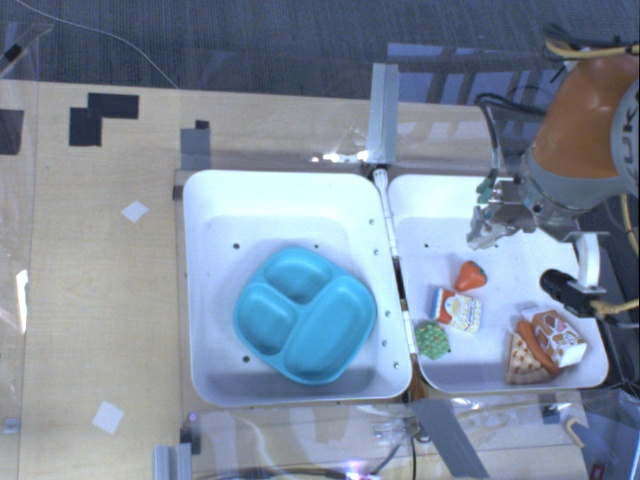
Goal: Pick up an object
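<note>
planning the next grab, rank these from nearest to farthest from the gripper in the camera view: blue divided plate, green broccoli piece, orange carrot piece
1. Orange carrot piece, right bin, just below the gripper.
2. Green broccoli piece, right bin, at its lower left edge.
3. Blue divided plate, in the left bin, across the divider.

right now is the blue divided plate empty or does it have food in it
Empty: the blue divided plate in the left bin shows bare compartments.

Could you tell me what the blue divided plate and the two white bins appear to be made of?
The blue divided plate looks like moulded plastic: one even colour, rounded compartment walls and a soft satin sheen. The left bin and the right bin also look like plastic, matte white with rounded corners and thin raised rims, though painted metal cannot be ruled out from this view.
</note>
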You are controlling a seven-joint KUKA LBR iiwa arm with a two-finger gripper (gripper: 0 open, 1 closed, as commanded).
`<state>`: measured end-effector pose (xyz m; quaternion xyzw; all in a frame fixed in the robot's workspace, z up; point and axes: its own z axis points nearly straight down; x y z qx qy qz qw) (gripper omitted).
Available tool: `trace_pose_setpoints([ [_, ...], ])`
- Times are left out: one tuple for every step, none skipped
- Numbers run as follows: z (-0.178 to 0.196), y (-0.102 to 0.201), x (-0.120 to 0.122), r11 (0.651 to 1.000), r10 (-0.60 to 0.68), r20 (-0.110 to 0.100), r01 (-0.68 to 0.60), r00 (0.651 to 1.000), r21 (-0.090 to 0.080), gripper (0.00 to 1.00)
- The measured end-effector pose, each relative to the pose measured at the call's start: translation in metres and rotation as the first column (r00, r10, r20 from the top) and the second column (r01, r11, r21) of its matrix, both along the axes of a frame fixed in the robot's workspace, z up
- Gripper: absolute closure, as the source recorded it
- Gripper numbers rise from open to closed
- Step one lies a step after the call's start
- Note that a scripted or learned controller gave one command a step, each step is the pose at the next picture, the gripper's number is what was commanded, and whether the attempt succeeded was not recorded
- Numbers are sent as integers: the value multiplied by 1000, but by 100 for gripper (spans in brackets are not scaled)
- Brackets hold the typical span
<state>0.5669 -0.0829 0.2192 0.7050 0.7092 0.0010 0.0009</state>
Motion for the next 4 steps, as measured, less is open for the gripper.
trace_pose_setpoints([
  [11,1,1,1000,3,4,-3,1000,0,100],
  [11,1,1,1000,2,3,-2,1000,0,0],
  [-124,-23,-41,998,64,3,-64,998,-1,0],
  [-129,-27,-57,992,125,15,-125,992,-3,0],
])
